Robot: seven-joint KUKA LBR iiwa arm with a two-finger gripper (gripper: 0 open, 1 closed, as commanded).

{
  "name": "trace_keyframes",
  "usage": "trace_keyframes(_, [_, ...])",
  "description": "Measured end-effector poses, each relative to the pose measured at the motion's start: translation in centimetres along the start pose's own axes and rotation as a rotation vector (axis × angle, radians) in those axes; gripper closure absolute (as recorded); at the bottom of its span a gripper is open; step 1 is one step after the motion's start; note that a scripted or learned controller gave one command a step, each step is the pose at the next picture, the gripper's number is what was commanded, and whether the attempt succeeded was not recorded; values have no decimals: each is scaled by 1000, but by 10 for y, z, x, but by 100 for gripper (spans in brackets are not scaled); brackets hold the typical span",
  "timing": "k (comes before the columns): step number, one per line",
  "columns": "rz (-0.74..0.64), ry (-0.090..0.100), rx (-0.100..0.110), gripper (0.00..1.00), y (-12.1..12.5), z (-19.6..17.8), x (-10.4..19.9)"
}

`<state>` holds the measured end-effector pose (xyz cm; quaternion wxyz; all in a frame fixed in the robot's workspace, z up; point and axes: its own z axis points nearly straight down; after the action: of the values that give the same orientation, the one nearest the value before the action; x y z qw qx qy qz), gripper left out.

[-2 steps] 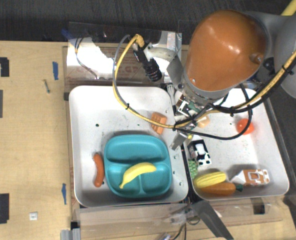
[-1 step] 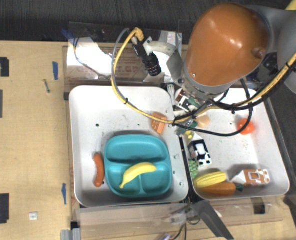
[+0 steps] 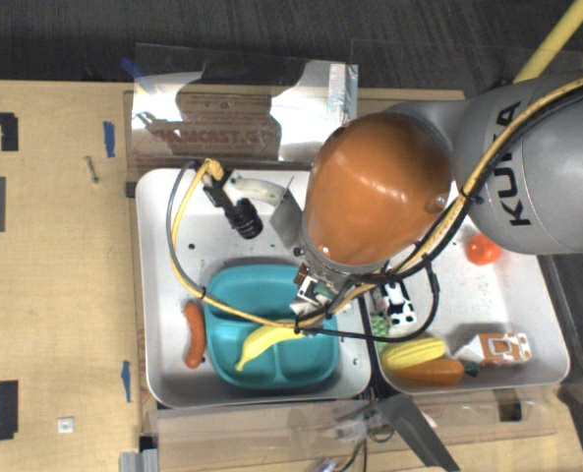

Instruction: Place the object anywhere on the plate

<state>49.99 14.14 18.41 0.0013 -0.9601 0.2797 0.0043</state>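
Hot dog in left bin, left of centre; right bin: corn, carrot, orange ball, toy carton.

The grey arm bears black lettering reading "KUKA" along its casing, partly cut off by a yellow cable; no other text, label or number is legible.

The arm's orange band hides the gripper and the middle of the two bins. Just below it, the plate's upper right corner is covered. The arm is cut off at the right edge.
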Motion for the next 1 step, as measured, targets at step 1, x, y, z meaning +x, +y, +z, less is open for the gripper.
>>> trace_keyframes(1, [-145, 1, 0, 100, -74, 72, -46])
